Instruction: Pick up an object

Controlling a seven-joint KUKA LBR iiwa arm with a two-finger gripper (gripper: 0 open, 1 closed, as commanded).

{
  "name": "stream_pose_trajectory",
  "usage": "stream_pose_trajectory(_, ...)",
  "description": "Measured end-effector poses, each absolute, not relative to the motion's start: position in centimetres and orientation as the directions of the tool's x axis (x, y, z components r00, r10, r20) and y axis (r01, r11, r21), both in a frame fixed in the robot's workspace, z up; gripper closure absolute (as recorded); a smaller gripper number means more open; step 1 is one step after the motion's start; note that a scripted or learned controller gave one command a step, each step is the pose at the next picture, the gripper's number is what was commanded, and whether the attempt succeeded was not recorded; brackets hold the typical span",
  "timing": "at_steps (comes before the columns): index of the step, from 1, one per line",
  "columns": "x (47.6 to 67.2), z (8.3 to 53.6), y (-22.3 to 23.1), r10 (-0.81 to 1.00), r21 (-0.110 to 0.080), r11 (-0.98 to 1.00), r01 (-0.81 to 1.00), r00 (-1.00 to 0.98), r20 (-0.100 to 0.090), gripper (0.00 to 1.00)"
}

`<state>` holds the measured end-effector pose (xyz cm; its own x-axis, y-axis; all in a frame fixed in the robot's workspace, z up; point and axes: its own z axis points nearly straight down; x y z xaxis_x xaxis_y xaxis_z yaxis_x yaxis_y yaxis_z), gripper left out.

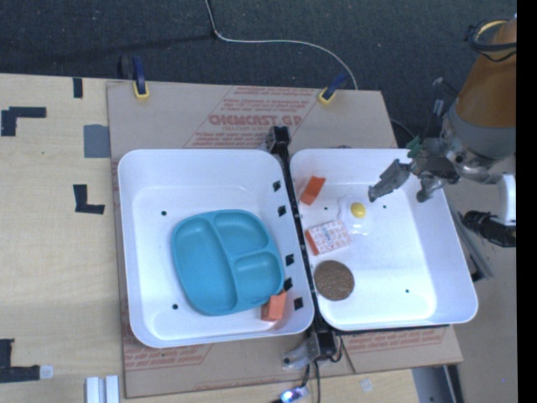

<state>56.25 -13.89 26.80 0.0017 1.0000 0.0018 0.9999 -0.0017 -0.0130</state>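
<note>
The right bin [436, 259] holds an orange block [312, 189], a small yellow piece [358, 211], a red-and-white packet [327, 238] and a brown round disc [335, 280]. My gripper [398, 195] hovers over the upper right part of this bin, just right of the yellow piece. Its fingers [379, 187] are spread open with nothing between them. In the left bin [143, 225] lies a blue divided plate [226, 260], with a second orange block [273, 307] at its lower right corner.
The bins meet at a black divider [288, 217] with clips. Both rest on a cardboard sheet [252, 116] held by clamps. A white cable [277, 44] runs across the dark floor behind. The arm's orange band [491, 82] is at far right.
</note>
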Motion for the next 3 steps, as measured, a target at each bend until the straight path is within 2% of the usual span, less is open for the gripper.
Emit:
stream_pose_trajectory(1,56.4,27.4,-13.9,1.000,-0.002,0.002,1.000,-0.002,0.000,0.00)
stream_pose_trajectory(3,55.6,17.0,-13.1,1.000,-0.006,0.001,1.000,-0.001,0.000,0.00)
